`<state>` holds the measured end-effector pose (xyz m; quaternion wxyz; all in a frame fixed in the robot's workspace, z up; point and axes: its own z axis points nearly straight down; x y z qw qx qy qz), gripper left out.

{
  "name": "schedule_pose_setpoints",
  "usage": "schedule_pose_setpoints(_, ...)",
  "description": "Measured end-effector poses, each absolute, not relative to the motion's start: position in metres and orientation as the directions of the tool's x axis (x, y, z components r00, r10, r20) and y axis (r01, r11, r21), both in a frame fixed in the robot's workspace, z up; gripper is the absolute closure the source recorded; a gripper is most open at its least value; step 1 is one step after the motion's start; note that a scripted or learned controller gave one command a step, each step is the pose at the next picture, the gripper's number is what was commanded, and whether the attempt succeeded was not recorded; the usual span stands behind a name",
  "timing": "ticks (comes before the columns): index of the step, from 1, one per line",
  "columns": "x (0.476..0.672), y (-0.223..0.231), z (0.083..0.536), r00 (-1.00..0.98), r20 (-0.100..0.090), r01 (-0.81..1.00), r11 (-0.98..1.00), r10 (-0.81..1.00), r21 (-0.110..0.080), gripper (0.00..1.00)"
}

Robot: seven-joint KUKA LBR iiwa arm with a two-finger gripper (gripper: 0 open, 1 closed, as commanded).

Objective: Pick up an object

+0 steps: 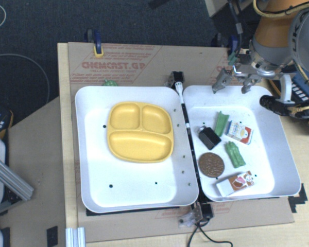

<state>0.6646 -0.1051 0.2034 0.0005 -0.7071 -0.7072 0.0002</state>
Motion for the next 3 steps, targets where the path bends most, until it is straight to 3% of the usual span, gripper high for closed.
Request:
schedule_pose_setpoints(1,0.602,-0.132,0.081,0.003,-0.004,1.000,-0.003,1.000,0.002,0.00)
schedule_pose_setpoints(2,0.535,-0.147,0.089,0.003,-0.004,1.000,-0.003,1.000,0.011,0.00)
schedule_pose_setpoints(3,0.491,-0.106,0.090,0.000,-0.008,1.000,0.000,1.000,0.018,0.00)
